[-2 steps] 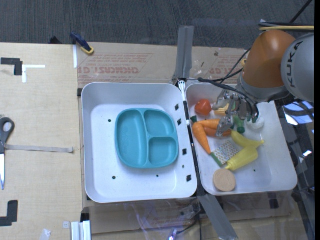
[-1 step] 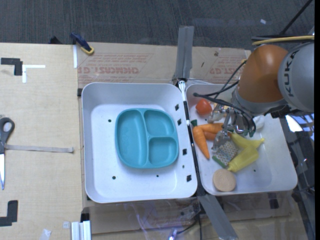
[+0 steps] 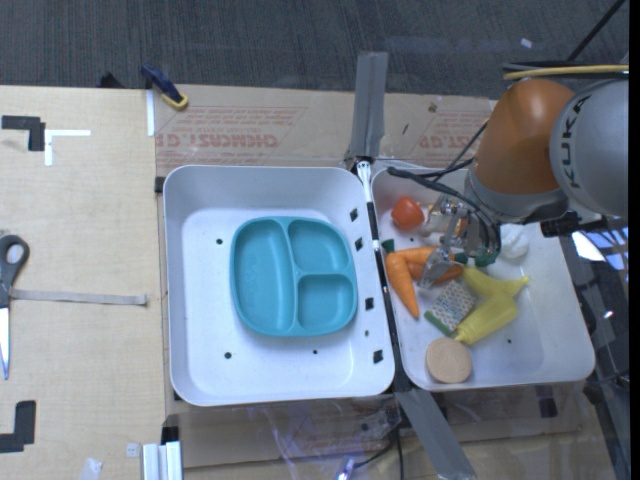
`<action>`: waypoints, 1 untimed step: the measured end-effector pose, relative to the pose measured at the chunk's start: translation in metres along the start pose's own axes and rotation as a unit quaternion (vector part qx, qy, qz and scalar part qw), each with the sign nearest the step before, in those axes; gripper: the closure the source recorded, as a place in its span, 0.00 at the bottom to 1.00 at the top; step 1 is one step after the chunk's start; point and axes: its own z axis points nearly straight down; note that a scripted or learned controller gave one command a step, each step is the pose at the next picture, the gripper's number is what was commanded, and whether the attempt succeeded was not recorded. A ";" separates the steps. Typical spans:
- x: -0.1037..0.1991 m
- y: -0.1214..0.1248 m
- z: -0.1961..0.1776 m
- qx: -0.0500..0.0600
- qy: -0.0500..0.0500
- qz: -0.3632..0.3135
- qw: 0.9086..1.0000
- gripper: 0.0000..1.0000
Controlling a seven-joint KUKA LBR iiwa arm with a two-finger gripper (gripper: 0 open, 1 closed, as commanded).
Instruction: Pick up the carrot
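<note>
The orange carrot (image 3: 403, 277) lies at the left side of the right bin (image 3: 560, 358), its thick end pointing right and its tip toward the bin's near left. My gripper (image 3: 446, 257) hangs over the carrot's thick end, right beside it, under the grey and orange arm (image 3: 540, 148). The fingers are dark and tangled with cables, so their gap is unclear.
A red tomato (image 3: 406, 212) sits just behind the carrot. Yellow banana-like pieces (image 3: 492, 303), a checked sponge (image 3: 452, 306) and a tan round disc (image 3: 449, 360) lie to the right and near side. The left bin (image 3: 190, 268) holds a teal divided plate (image 3: 294, 275).
</note>
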 end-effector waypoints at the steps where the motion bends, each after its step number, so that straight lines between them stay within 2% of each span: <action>1: -0.005 -0.006 0.000 0.000 0.000 0.029 1.000 0.00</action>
